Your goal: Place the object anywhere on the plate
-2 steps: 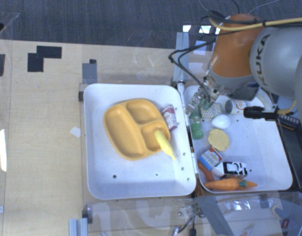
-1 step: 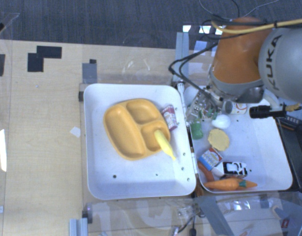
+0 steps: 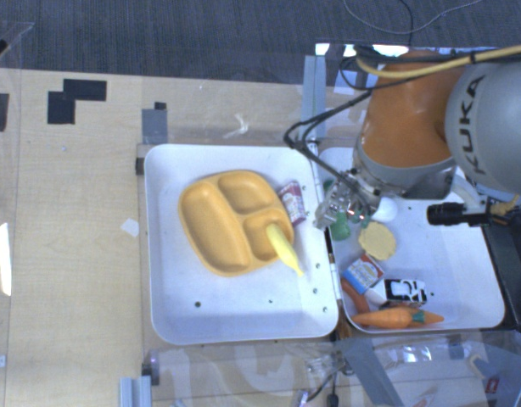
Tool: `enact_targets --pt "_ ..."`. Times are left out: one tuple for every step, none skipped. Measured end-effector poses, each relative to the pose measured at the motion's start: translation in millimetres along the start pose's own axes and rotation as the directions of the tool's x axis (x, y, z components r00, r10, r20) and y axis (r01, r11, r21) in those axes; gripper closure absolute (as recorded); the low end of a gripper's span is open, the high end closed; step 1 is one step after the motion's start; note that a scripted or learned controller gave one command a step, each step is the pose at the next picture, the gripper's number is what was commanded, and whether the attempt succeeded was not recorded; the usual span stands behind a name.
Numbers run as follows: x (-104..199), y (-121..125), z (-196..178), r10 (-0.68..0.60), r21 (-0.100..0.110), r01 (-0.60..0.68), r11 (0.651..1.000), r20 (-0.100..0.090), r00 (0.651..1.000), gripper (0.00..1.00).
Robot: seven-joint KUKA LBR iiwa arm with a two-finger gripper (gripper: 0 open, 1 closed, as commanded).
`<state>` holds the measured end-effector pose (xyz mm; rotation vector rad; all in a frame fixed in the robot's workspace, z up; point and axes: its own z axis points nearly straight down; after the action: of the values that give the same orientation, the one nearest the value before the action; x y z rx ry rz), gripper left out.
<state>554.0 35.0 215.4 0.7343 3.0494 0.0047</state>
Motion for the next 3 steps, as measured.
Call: enact_targets --pt "20 58 -2 -0.021 -0.001 0.021 1.000 0.001 1.000 1.00" --pt "54 89 4 -0.095 0.000 0.095 0.995 0.000 0.995 1.00" --pt "69 89 -11 0.021 0.000 -0.021 1.000 0.000 1.000 1.00"
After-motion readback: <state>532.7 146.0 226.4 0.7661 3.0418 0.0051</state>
